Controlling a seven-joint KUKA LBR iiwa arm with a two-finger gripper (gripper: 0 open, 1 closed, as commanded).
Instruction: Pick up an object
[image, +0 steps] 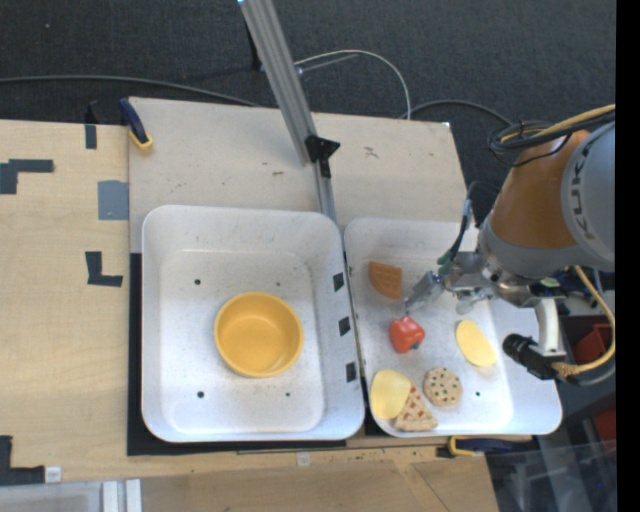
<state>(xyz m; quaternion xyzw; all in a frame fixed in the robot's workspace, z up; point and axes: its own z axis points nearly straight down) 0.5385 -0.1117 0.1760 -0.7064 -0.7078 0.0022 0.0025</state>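
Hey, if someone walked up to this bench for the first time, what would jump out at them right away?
Probably the round yellow plastic bowl, alone in the middle of the left white bin. Next, the grey arm with its orange band reaching in from the right, its gripper low over the right white bin. Close by lie a small red pepper-like toy and a brown bread-like piece, with yellow pieces, a cookie and a pizza slice nearer the front.

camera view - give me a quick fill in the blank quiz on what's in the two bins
1. The yellow bowl sits alone in the ____ bin as seen here.
2. The red pepper toy lies just ____ the gripper in the picture.
3. The cookie is dotted and ____ in shape.
4. The pizza slice lies near the right bin's ____ edge.

Missing words: left; below; round; front
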